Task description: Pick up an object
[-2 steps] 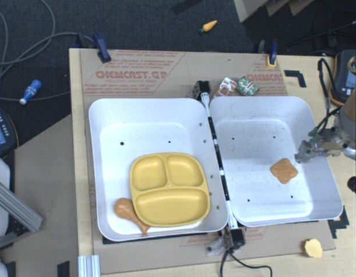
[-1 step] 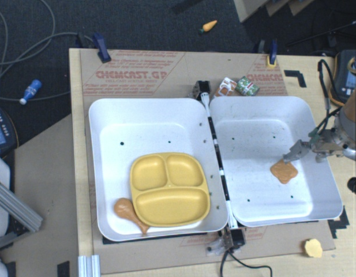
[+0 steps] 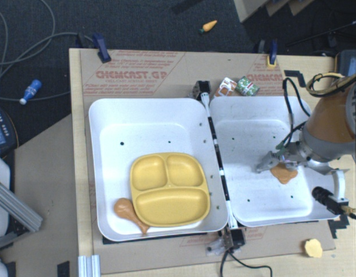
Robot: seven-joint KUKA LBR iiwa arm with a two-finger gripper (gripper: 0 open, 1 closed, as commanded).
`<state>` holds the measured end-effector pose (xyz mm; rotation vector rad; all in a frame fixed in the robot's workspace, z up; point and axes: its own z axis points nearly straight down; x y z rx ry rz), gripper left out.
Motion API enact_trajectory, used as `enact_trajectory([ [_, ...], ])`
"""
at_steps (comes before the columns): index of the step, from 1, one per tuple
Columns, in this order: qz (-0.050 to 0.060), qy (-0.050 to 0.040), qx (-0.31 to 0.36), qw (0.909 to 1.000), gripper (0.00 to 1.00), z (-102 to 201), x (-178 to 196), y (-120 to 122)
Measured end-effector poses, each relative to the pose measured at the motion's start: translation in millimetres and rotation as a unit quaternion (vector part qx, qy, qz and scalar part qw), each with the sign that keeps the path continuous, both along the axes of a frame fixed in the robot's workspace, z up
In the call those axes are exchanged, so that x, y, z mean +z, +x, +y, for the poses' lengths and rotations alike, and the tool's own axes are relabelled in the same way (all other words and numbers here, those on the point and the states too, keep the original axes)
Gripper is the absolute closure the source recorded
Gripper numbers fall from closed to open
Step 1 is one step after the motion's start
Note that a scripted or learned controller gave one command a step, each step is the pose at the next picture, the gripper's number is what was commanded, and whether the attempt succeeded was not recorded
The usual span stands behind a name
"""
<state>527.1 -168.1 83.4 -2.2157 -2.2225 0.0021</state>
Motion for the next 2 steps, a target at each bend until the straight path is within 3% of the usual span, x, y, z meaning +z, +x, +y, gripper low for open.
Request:
enact_trajectory([
  [1,-0.003,-0.0019,-0.001,1.0,1.0,-2.5,15.5,1.0],
  [2,0.0,0.0006,-0.002,1.0,1.0,18.3,47.2,-50.0],
])
